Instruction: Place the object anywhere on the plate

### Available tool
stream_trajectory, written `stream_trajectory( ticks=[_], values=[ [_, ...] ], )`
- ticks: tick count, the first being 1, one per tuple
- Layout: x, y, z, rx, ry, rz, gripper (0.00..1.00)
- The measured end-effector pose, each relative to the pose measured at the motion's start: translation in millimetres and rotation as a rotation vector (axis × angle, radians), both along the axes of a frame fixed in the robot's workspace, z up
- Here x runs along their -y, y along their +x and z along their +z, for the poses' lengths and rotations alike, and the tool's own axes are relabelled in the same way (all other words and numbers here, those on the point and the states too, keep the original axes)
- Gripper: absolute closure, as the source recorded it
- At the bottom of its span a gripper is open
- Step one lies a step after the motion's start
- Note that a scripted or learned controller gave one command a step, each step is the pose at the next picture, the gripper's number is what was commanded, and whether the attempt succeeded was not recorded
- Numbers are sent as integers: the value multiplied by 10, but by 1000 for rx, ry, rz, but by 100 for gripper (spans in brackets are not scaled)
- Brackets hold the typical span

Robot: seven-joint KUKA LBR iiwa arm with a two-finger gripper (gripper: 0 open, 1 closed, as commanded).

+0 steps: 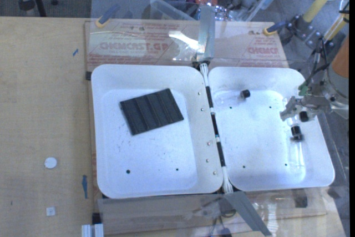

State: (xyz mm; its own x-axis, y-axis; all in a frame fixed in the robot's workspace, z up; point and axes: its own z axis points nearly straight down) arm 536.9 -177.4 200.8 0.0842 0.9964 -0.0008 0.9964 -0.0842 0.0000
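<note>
Where right bin (327, 172) edge runs, tool (297, 114) hovers; grip unclear

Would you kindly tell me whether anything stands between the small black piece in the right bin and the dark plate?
Only the bins' joined rims separate the piece from the plate; nothing else visible stands between them.

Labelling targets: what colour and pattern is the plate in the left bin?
Dark grey, nearly black, with parallel ridges; plate, camera view.
</note>
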Motion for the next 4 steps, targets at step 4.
stream_trajectory(
  ticks=[4],
  values=[
    [-3077, -291, -324, 0, 0, 224, 100]
  ],
)
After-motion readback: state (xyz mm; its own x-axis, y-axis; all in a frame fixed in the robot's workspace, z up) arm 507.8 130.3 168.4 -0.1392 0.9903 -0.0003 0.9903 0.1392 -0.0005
